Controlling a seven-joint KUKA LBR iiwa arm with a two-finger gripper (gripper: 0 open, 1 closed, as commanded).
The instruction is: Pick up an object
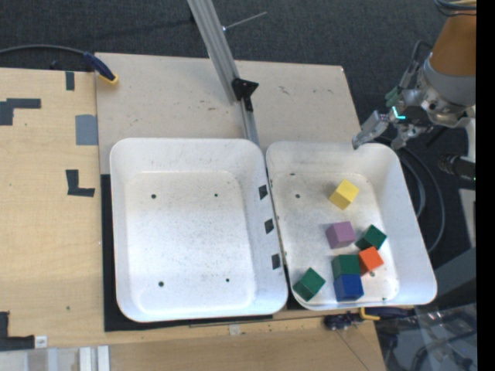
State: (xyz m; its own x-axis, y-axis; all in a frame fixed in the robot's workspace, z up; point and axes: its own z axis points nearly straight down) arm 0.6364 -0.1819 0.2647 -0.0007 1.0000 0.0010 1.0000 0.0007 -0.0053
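Wooden bench (46,230) bears two white bins (124,161); hand (384,130) spread, holding nothing, above right bin's corner.

Looks like a robotics lab setup, not anyone's home. There's a bare plywood bench (193,99) with two shallow white plastic bins (186,230) side by side, grey tape marks (87,130) near its left edge, a slanted aluminium rail (213,33), loose black cables (39,50) and dark carpet (325,18).
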